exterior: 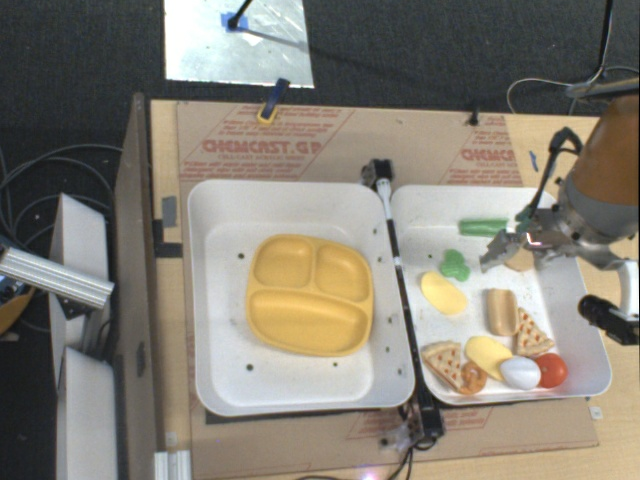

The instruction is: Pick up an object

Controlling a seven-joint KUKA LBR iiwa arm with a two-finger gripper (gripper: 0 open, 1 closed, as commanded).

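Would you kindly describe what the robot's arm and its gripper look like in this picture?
The arm enters from the right, with a broad orange band above a rounded grey wrist section. A thin dark cable loops along its left side. The gripper at its end is a small grey metal piece with slim, pale fingers. A separate black part sits lower at the right edge.

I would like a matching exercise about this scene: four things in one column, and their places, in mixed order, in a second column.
Things:
1. yellow divided plate
2. red tomato
3. gripper
4. green long piece

Places:
A. near right corner of the right bin
B. middle of the left bin
C. far part of the right bin, lying flat
D. above the right bin, beside the green long piece

Pairs: 1-B, 2-A, 3-D, 4-C
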